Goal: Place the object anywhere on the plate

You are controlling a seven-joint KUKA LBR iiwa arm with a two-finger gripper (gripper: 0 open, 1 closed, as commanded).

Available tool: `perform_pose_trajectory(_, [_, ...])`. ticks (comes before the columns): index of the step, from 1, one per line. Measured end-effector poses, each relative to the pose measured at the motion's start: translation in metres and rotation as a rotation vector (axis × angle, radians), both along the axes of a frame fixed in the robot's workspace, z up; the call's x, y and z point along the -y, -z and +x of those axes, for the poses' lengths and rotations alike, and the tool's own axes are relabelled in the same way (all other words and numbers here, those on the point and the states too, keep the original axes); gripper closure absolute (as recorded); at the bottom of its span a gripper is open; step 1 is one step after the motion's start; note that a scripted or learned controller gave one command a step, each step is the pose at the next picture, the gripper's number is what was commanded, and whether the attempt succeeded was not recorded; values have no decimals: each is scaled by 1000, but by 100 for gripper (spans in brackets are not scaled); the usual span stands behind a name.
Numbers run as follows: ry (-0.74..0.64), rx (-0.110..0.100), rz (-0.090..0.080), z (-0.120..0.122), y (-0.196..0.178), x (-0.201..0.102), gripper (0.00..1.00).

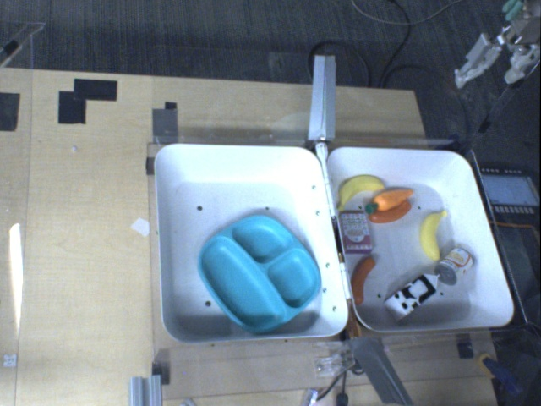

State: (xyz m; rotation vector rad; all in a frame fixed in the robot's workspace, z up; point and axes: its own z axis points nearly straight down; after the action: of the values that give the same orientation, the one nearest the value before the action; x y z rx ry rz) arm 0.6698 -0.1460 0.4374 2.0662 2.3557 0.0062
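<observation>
A blue plate [260, 273] with three compartments lies in the left bin [182, 227], toward its front. The right bin [486, 227] holds several small objects: an orange carrot [390, 204], a yellow piece [361, 189] beside it, a yellow banana [432, 233], a small can [455, 266], a black-and-white toy [412, 295], a brown sausage [363, 277] and a pink packet [355, 231]. My gripper [499, 57] hangs high at the far right, well behind the right bin and over the dark floor. Its fingers are spread open with nothing between them.
A metal post [323, 100] stands at the back where the two bins meet. Cables [397, 7] trail over the dark floor behind the bench. A dark device [511, 197] sits just right of the right bin.
</observation>
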Motion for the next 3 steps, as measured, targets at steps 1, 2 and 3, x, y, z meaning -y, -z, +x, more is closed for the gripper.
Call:
perform_pose_trajectory(1, [-254, -4, 0, 0, 197, -65, 0])
perform_pose_trajectory(2, [-269, 1, -2, 0, 90, -52, 0])
perform_pose_trajectory(3, [-285, 1, -2, 0, -1, -48, 0])
